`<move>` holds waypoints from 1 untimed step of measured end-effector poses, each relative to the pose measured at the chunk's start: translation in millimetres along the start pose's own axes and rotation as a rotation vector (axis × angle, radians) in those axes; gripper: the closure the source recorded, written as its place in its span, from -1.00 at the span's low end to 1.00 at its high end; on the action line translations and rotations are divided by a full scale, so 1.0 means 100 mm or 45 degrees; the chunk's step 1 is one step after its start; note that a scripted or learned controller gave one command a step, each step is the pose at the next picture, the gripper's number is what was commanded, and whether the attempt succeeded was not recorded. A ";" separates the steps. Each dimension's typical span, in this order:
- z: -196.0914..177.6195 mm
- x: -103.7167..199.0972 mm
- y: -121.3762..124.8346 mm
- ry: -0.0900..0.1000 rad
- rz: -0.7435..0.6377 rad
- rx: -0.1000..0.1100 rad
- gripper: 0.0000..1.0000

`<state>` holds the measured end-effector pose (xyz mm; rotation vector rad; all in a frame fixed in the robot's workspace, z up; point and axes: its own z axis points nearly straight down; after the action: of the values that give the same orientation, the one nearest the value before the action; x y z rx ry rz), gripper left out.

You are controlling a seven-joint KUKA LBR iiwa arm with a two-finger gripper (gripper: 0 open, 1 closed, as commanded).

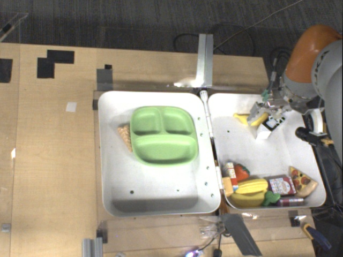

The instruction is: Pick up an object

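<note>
A: Count the near end first.
B: In the right bin (316, 159), along its near wall, one crowded heap: one yellow banana (251, 187); a second yellow piece (247, 199) under it; one red tomato-like piece (241, 172); one small bottle (230, 170); one red packet (281, 185); one pizza slice (302, 180) in the near right corner.
A: And the left bin (112, 159)?
B: One green divided plate (162, 134) in its far half; one tan waffle-like piece (124, 136) just beside the plate's left edge; the near half is bare white floor.
A: Room in the right bin?
B: The middle is open, between the near heap and the far wall.
A: The arm?
B: It reaches in from the right, orange band high; the gripper (264, 118) hangs low over the far part of the right bin; a yellow piece (251, 119) lies right at its tip, against a small white block (265, 130); how wide the jaws stand, or whether they hold anything, I cannot tell.
</note>
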<state>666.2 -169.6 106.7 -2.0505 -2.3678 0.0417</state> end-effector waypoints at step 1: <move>0.16 0.50 0.13 0.006 -0.092 -0.047 -1.00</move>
<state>671.7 -118.2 89.6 -1.9765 -2.4558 -0.0069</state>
